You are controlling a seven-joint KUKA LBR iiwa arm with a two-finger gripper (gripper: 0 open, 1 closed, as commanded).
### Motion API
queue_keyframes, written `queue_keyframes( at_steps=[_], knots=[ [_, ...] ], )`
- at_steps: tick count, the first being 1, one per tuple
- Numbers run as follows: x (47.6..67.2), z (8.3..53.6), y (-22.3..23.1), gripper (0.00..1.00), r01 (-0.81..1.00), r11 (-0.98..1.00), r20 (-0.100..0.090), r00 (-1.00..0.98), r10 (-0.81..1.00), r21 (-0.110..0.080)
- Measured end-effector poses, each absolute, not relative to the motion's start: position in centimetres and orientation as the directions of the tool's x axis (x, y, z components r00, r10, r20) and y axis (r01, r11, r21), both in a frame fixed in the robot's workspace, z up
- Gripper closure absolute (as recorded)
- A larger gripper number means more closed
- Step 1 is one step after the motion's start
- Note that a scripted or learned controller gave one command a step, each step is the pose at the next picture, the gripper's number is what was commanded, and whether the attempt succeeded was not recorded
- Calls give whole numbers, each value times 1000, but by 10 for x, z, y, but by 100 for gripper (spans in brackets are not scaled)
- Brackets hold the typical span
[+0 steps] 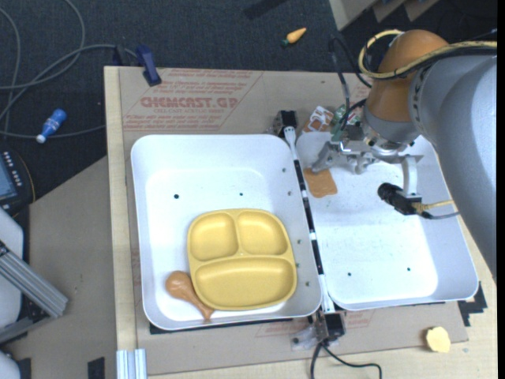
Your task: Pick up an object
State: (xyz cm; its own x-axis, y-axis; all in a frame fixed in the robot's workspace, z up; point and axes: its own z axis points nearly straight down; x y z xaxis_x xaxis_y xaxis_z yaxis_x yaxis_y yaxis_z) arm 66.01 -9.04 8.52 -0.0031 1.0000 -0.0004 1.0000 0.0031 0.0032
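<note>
A flat tan-brown piece (320, 183) lies in the right bin (379, 259), close to its left wall. My gripper (338, 158) hangs low over the bin's far left corner, just above and behind that piece; nothing is visibly held. In the left bin (158, 172) a yellow divided plate (240, 257) sits at the front. A tan drumstick-shaped toy (186, 289) lies against the plate's left front edge.
A small white and orange crumpled item (319, 119) and a small black part (286, 121) sit at the back, near the wall between the bins. A yellow lump (436, 339) lies on the bench at the front right. A blue clamp (147, 65) grips the board's far left corner.
</note>
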Motion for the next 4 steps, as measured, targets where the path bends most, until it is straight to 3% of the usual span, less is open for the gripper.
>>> queue_keyframes(
  at_steps=[1, 3, 4],
  knots=[
    [653, 85, -98, 0, 1000, 0, -1, 0, 1000, -1],
    [667, 85, -94, 0, 1000, 1, -1, -1, 1000, 3],
    [668, 96, -93, 100, 1000, 2, -2, -2, 1000, 6]
  ],
)
